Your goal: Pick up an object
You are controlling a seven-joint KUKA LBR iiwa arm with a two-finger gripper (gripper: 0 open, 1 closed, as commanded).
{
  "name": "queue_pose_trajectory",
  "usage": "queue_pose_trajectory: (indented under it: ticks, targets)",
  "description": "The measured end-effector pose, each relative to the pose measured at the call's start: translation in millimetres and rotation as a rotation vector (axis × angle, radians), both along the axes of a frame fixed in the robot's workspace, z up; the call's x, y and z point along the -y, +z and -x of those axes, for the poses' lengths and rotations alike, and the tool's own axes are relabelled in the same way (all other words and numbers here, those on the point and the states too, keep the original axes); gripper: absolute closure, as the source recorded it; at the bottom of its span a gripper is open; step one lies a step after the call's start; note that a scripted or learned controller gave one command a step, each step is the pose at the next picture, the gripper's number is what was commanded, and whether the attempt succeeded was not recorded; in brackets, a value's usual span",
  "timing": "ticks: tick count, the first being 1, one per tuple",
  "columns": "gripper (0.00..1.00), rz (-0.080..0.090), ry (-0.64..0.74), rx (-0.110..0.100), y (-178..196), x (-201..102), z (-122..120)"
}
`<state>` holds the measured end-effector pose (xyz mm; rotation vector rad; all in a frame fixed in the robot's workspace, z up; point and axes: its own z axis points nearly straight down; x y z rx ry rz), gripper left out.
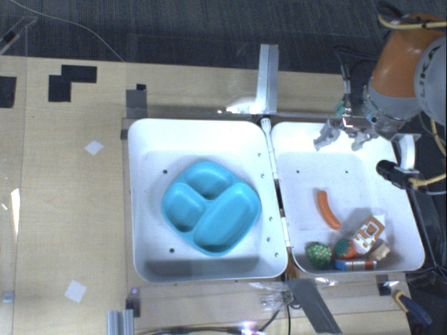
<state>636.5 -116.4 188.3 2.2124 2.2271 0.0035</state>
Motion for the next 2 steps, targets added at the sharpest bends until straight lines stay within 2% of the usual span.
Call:
queue_pose_trajectory:
  ticks: [1,2]
  targets:
    - [0.0,0.0,-0.074,0.004,-98.6,4.9,-34.4]
    - [0.0,0.0,-0.096,0.002,-80.1,0.6,23.8]
